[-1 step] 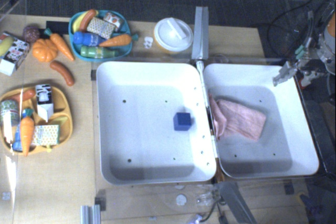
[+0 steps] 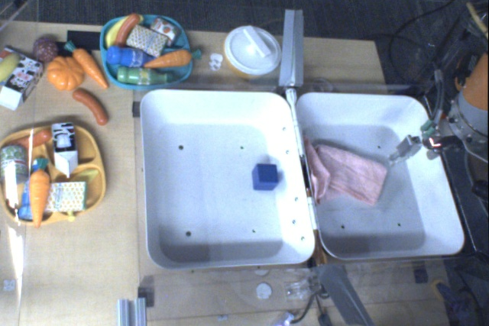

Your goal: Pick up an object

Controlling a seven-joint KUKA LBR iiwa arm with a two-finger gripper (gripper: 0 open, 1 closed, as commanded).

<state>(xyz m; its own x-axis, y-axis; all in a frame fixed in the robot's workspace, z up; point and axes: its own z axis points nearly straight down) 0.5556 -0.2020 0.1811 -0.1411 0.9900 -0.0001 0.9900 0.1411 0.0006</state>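
A small blue cube (image 2: 265,176) rests on the floor of the left white bin (image 2: 176,233), right of its centre. A crumpled pink cloth (image 2: 348,172) lies in the right white bin (image 2: 397,240), against its left wall. My gripper (image 2: 403,149) reaches in from the right over the right bin, its tip just past the cloth's upper right corner. The grey arm with its orange band (image 2: 475,99) sits at the view's right edge. Nothing visible is held.
Left of the bins the bench holds a blue bowl of toy food (image 2: 145,50), a yellow plate of toys (image 2: 53,175), an orange pumpkin (image 2: 63,74) and a sausage (image 2: 92,106). A white lidded bowl (image 2: 254,50) and a metal post (image 2: 290,50) stand behind the bins.
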